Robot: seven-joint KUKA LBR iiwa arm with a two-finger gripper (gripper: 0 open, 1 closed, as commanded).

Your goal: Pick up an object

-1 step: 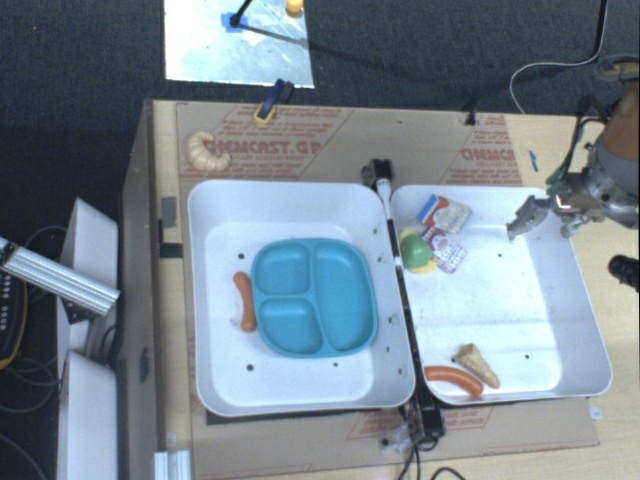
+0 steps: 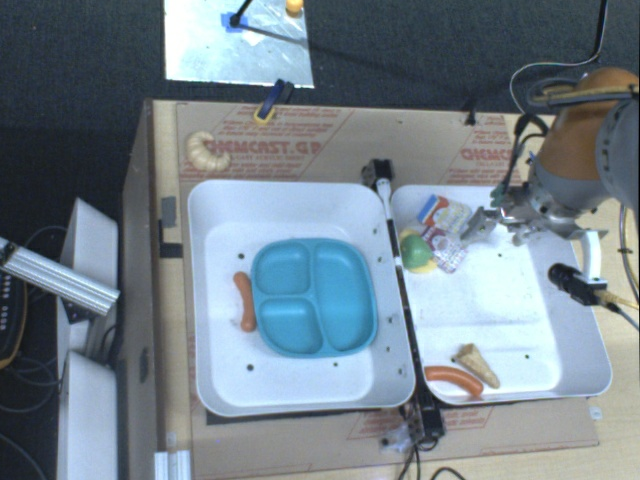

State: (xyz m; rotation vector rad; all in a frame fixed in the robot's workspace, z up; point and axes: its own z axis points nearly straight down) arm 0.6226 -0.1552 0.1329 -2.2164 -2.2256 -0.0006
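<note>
My gripper (image 2: 481,224) hangs over the back of the right bin (image 2: 585,368), reaching in from the right. Its tip is right beside a clear plastic packet (image 2: 447,238) with a red and blue label (image 2: 432,209); I cannot see whether it touches the packet. A green and yellow ball (image 2: 415,252) lies just left of the packet, against the bin's left wall. Near the front of the same bin lie an orange sausage (image 2: 453,378) and a tan wedge (image 2: 479,365).
The left bin (image 2: 215,238) holds a blue divided plate (image 2: 312,297) with a second orange sausage (image 2: 245,301) to its left. A divider rail (image 2: 393,268) runs between the bins. Bare white floor fills the middle of the right bin.
</note>
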